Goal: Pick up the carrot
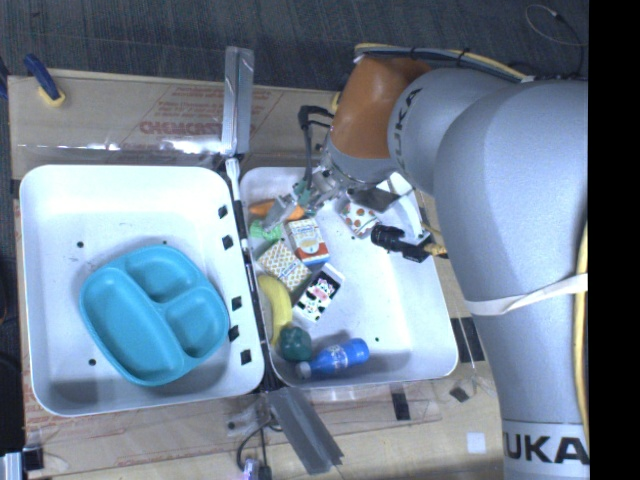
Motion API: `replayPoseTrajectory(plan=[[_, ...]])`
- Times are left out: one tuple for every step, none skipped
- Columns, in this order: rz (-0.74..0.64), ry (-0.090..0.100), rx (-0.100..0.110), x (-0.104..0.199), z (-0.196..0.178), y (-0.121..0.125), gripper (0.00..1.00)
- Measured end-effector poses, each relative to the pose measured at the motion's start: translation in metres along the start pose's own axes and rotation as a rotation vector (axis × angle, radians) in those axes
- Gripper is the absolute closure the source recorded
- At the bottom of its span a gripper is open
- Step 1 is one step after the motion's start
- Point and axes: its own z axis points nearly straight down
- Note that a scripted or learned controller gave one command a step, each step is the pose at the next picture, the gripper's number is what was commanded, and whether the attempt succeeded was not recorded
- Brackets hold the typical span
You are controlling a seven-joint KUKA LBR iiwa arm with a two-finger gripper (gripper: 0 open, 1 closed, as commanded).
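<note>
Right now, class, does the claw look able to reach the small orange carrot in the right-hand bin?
Probably yes. The claw hangs beside the small orange carrot, and nothing covers it. Still, it lies close to the wall of the shallow white bin, with a green object alongside, so room is tight.

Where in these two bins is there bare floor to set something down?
Left bin: bare all around the blue plate, widest along its far edge. Right bin: bare on the view's right, beside the blue bottle. Crowded along its left wall, from carrot to banana.
</note>
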Motion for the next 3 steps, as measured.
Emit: replayPoseTrajectory(plan=[[-0.003,-0.003,0.005,-0.003,-0.013,-0.001,1.0],[-0.012,0.004,0.006,0.061,-0.113,0.03,1.0],[-0.017,0.003,0.006,0.062,-0.123,0.031,1.0]])
